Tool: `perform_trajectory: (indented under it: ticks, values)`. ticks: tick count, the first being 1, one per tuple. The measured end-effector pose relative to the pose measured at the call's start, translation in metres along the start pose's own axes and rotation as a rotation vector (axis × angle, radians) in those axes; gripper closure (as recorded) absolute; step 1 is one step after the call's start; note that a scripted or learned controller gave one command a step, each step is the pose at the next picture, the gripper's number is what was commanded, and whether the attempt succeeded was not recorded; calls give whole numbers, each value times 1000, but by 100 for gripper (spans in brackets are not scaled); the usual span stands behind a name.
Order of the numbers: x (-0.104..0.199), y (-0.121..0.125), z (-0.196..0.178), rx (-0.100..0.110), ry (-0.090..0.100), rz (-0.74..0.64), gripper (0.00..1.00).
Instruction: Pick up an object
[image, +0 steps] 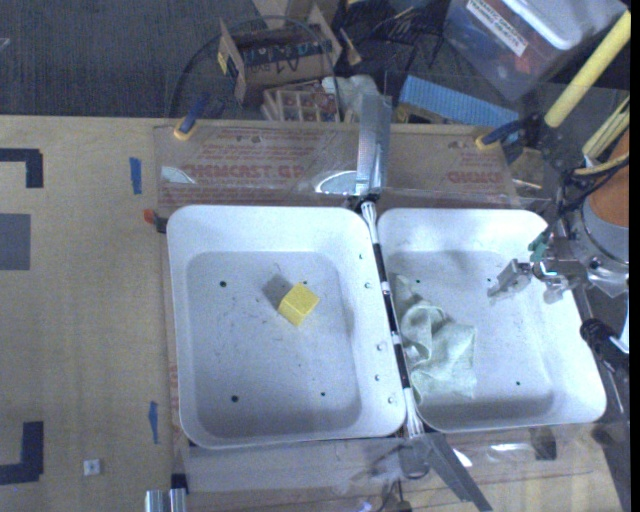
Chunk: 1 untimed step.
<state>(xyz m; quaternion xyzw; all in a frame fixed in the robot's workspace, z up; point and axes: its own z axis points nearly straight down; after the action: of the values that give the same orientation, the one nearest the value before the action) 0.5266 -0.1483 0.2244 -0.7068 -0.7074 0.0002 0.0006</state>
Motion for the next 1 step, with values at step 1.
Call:
perform_trajectory:
  ticks: [1]
  values:
    - [73, -30, 40, 0, 0, -165, 0]
